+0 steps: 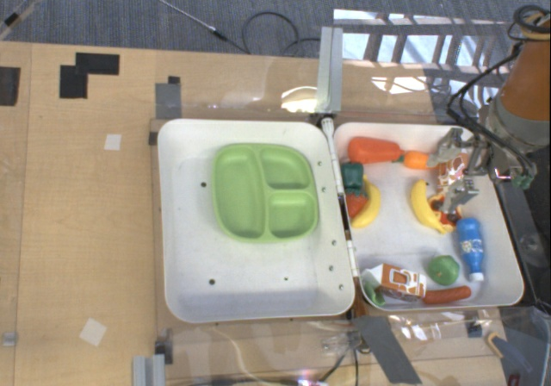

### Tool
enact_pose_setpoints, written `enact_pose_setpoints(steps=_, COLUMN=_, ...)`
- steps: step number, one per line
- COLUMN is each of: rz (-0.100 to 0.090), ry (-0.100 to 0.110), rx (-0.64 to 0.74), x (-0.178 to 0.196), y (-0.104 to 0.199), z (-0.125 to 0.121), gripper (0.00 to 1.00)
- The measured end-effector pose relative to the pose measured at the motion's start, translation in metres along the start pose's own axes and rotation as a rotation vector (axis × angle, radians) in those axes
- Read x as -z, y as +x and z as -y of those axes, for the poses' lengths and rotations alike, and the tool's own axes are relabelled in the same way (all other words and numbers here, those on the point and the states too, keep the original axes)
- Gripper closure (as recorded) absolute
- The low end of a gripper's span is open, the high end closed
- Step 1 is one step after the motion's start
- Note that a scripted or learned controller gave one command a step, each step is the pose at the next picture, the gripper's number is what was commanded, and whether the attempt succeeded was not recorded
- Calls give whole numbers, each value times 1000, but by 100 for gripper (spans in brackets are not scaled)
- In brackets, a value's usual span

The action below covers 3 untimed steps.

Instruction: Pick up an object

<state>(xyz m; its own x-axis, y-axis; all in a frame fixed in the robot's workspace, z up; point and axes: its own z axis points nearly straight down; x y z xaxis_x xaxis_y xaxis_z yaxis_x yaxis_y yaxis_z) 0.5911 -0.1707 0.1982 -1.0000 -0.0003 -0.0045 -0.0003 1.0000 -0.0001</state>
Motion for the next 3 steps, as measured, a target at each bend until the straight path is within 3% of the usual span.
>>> enact_pose_setpoints(steps=1, rz=6, ry=1, rx=51, x=-102, y=-37, z=7, gripper=0)
enact_pose_setpoints(steps=2, rz=9, ry=1, rx=-60, x=-110, y=-10, z=-37, gripper=0)
enact_pose_setpoints(steps=3, rz=22, ry=2, rx=-53, x=-97, y=-15, z=-38, gripper=100)
